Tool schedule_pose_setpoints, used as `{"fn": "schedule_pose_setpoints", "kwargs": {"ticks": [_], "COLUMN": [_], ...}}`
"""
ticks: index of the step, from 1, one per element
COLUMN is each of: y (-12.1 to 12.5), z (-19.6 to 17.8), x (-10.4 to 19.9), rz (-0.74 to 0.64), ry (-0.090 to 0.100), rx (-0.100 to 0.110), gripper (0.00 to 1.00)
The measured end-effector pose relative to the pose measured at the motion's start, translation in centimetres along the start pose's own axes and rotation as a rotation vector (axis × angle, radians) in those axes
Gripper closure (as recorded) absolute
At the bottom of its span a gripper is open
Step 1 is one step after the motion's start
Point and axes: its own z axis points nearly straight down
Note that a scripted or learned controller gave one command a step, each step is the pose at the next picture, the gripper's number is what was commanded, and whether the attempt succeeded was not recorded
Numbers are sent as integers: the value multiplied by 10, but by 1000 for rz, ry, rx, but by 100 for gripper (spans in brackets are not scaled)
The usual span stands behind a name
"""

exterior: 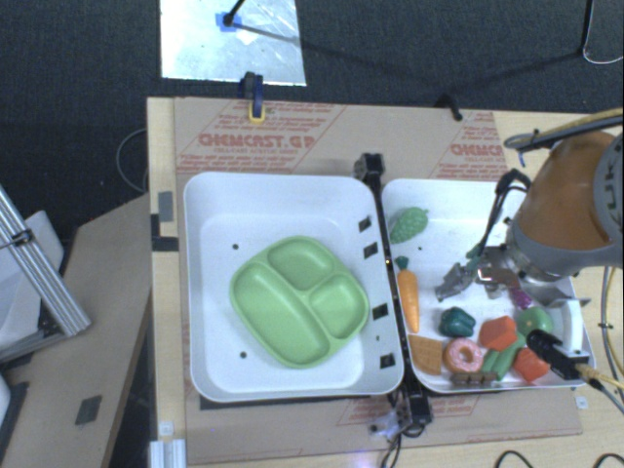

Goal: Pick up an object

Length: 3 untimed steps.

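Right bin [439, 203] open across its far half, only a green leafy toy [409, 224] there, near end crowded with carrot [408, 300], pink donut [463, 356] and peppers [499, 332], green divided plate [297, 300] filling left bin [210, 213] centre

A dark carpeted floor [78, 57] surrounds the pale wooden tabletop [322, 130]. A shiny metal sheet [232, 27] lies on the floor beyond it; an aluminium frame rail [39, 271] stands at left.

bench [322, 130] | left bin [210, 261] | right bin [458, 208], side by side
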Motion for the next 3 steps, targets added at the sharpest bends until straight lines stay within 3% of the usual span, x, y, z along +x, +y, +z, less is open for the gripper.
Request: {"fn": "schedule_pose_setpoints", "kwargs": {"ticks": [1, 2, 3], "y": [1, 3, 3], "z": [60, 70, 60], "x": [8, 6, 7], "rz": [1, 4, 3], "ry": [0, -5, -3], "rx": [1, -8, -9], "gripper": [0, 0, 100]}}
